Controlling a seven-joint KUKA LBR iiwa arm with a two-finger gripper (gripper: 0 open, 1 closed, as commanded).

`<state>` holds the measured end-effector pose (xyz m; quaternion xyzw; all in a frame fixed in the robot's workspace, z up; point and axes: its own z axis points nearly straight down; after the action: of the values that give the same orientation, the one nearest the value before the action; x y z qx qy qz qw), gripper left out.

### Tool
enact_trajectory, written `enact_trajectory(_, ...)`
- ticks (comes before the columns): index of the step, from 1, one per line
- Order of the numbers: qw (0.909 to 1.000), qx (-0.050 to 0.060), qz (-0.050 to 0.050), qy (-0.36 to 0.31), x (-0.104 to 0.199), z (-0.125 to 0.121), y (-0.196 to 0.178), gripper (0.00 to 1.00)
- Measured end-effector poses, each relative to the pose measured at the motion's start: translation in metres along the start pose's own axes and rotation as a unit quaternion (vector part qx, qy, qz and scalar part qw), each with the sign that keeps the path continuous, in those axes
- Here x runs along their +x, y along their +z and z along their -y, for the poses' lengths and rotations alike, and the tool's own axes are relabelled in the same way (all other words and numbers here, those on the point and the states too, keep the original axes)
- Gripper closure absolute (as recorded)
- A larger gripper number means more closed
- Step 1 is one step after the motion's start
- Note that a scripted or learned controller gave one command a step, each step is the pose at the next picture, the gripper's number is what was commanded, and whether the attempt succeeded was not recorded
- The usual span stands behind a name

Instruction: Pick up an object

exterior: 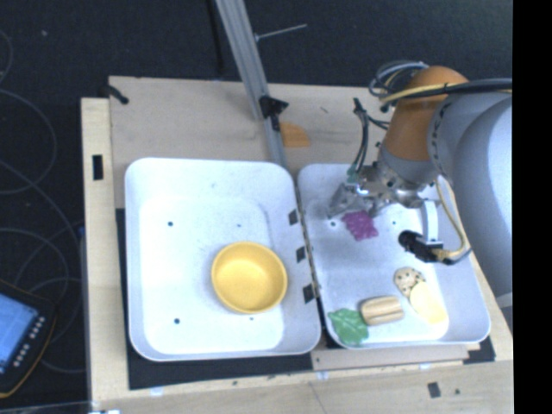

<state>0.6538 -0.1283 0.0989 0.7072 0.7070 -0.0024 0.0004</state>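
Observation:
My gripper (347, 200) hangs over the far left part of the right bin (457, 330), reaching in from the right under the orange band (414, 123). A small purple object (360, 225) lies on the bin floor just below and right of the gripper, very close to it; I cannot tell whether they touch. Along the bin's near side lie a green object (348, 325), a tan cylinder (381, 310), a pale yellow piece (427, 304) and a small speckled round piece (408, 278).
The left bin (172, 197) holds a yellow bowl (249, 276). A slanted metal post (246, 59) rises behind the bins, with a small orange thing (294, 134) beside its foot. A black part (419, 245) on a cable hangs by the arm.

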Motion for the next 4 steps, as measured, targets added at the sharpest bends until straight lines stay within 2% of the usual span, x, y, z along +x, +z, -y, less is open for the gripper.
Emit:
enact_trajectory(1,1.0000,-0.004,-0.001,0.001,0.000,-0.002,-0.014,1.00)
enact_trajectory(3,1.0000,-0.006,-0.002,-0.003,0.004,-0.010,-0.142,1.00)
enact_trajectory(4,1.0000,-0.004,-0.002,-0.003,0.004,-0.011,-0.178,1.00)
